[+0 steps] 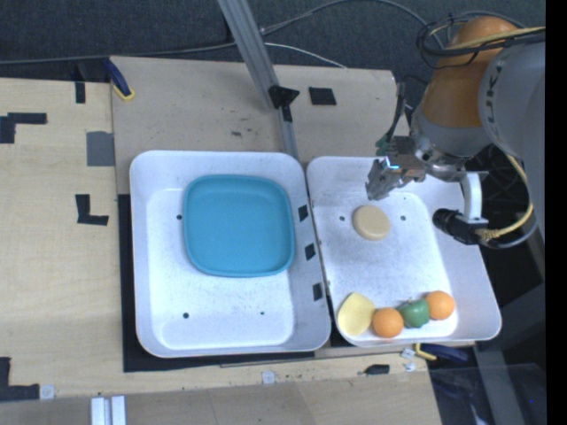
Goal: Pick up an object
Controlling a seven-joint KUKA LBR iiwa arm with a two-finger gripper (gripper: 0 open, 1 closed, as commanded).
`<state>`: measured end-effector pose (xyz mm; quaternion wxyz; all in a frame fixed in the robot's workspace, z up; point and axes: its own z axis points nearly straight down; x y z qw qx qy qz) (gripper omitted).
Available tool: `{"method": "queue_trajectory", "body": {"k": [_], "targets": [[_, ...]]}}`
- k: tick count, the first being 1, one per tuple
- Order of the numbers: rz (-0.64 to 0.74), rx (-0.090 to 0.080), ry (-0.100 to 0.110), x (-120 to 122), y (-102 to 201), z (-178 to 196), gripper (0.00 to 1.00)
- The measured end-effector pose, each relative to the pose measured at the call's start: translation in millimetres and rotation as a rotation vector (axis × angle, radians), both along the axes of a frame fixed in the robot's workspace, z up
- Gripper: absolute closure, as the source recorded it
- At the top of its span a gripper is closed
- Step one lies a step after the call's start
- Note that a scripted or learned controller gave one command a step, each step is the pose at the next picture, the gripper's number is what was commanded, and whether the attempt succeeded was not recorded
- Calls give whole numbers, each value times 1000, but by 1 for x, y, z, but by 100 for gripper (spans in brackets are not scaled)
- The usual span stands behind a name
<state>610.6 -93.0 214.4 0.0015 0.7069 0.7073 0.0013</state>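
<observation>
We see the tool [383, 184] over the right shallow white bin [461, 264], just at 12 o'clock of a round beige disc-shaped object [371, 222]; we cannot tell its state. At the bin's 6 o'clock edge lie a pale yellow piece [354, 312], two orange balls [387, 322] and a green item [414, 312], while the left white bin [159, 264] carries a square blue plastic plate [238, 225].

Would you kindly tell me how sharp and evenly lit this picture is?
Camera view: soft overall, light even; the pincer is blurry above the beige round object; mild glare whitens the right bin; the blue plate casts hardly any shadow.
</observation>
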Motion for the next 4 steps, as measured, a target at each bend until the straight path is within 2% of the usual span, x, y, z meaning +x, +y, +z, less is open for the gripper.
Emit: {"method": "queue_trajectory", "body": {"k": [1,2,3,4], "targets": [[0,0,2,0,0,23,100],[4,1,4,-1,50,30,100],[3,1,5,-3,95,19,100],[5,1,5,-21,152,19,100]]}}
